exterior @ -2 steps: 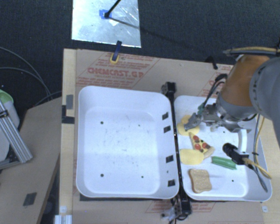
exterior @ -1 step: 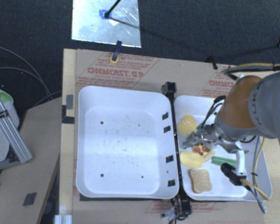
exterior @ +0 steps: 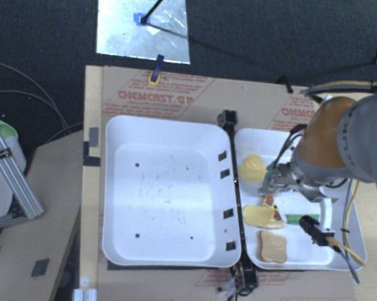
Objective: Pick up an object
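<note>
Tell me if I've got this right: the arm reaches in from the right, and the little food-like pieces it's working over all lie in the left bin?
Not quite. The arm does reach in from the right, but the pieces lie in the right bin: a pale yellow lump, a flat yellow piece and a toast-like slice. The camera view shows the gripper above them there.

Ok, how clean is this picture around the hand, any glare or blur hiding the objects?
Camera view: lighting is even and soft; the right bin is bright but not washed out; the hand area looks slightly soft, with the arm covering part of the bin; strongest glare sits on the metal sheet beyond the bench.
</note>
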`<state>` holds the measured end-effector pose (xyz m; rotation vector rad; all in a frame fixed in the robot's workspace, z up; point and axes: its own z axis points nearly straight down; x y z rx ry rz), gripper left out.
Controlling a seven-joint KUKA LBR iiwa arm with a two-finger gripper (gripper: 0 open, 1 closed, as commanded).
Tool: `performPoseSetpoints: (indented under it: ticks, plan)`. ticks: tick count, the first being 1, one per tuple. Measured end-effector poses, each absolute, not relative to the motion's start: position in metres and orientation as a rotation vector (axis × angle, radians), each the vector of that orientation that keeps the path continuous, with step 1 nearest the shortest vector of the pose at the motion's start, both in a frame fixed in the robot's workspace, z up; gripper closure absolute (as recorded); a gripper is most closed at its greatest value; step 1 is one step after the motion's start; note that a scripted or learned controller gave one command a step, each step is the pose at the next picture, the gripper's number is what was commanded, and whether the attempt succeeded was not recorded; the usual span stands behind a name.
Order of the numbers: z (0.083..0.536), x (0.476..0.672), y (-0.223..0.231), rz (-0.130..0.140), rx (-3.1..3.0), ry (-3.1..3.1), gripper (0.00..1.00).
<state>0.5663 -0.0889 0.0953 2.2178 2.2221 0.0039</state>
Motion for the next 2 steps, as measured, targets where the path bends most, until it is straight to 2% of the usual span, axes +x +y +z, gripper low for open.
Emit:
performPoseSetpoints:
  ticks: [1, 2]
  plan:
    - [0.189, 0.515, 0.001, 0.007, 2.209, 2.233, 1.0]
    - [0.147, 0.484, -0.126, -0.006, 2.232, 2.209, 1.0]
